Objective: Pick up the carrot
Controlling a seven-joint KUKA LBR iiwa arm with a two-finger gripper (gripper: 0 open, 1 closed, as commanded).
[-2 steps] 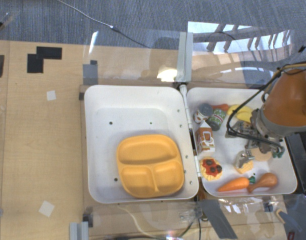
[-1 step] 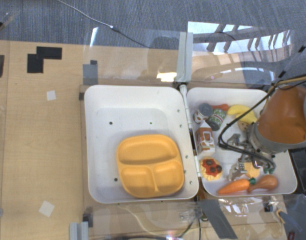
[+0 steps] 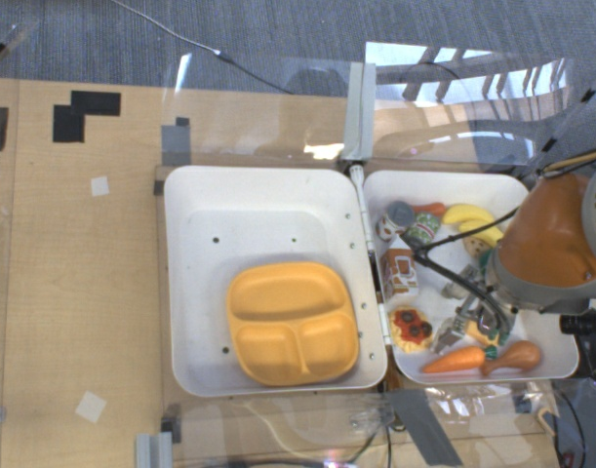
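The carrot [image 3: 454, 361], orange with a green top at its right end, lies flat along the front edge of the right bin [image 3: 561, 364]. My gripper [image 3: 470, 331] hangs just above it, pointing down and toward the left. Its fingers [image 3: 446, 336] are spread open with nothing between them. The carrot is on the bin floor, apart from the fingertips. The orange wrist band [image 3: 546, 237] covers the bin's right part.
Touching the carrot's green end is a brown pear-shaped toy [image 3: 519, 356]. A pizza-like toy [image 3: 412, 328], brown bottle [image 3: 400, 273], can [image 3: 421, 228] and banana [image 3: 470, 218] crowd the right bin. A yellow divided plate [image 3: 293, 320] lies in the left bin [image 3: 210, 213].
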